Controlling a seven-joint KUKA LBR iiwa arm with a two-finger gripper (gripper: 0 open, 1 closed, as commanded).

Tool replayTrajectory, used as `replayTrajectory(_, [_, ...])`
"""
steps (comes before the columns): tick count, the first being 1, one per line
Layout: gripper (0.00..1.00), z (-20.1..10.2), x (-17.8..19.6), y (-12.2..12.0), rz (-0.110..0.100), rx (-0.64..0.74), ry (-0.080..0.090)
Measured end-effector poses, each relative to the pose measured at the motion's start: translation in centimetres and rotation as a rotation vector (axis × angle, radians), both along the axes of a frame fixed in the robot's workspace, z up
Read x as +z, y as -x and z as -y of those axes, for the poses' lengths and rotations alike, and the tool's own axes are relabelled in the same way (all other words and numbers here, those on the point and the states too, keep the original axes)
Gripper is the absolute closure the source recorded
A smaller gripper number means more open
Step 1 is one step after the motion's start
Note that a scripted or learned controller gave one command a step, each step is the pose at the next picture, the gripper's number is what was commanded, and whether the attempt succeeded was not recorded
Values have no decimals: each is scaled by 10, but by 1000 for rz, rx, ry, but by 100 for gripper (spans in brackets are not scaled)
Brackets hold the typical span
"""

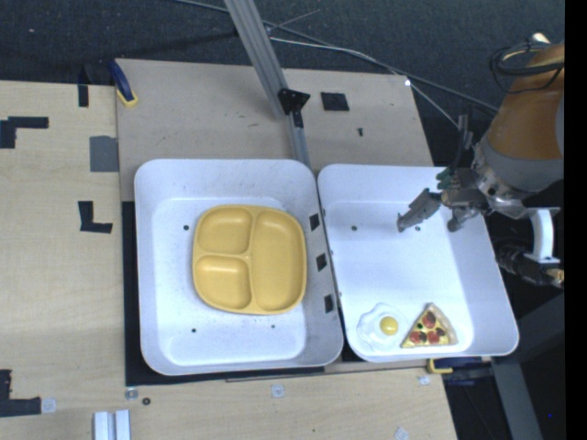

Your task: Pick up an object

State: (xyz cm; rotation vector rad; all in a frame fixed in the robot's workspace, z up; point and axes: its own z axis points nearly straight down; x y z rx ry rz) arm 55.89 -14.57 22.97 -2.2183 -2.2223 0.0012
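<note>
The bench (55, 246) is pale wood with dark tape marks on its left part. A blue and yellow clamp (122, 82) sits at the far left corner of the board under the bins.

The left bin (156, 337) holds a yellow plate (249, 258) with three compartments, lying flat near the bin's middle. A grey pole (261, 49) slants in from the far edge and ends between the far ends of the two bins.

The right bin (404, 264) touches the left bin along its side. At its near edge lie two toys just beside each other: a fried egg (381, 324) on the left and a pizza slice (431, 328) on the right, its point toward the far side. Both rest on the bin floor, well apart from the gripper.

The gripper (432, 213) hangs over the far right part of the right bin. Its two fingers are spread apart, one reaching out to the left, the other shorter in view and nearer the wrist, with nothing between them. The arm (525, 126), orange above grey, enters from the right, over the bin's right rim.
</note>
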Motion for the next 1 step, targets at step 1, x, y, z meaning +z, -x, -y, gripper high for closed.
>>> replayTrajectory(1, [0,0,-65,0,-6,-1,0])
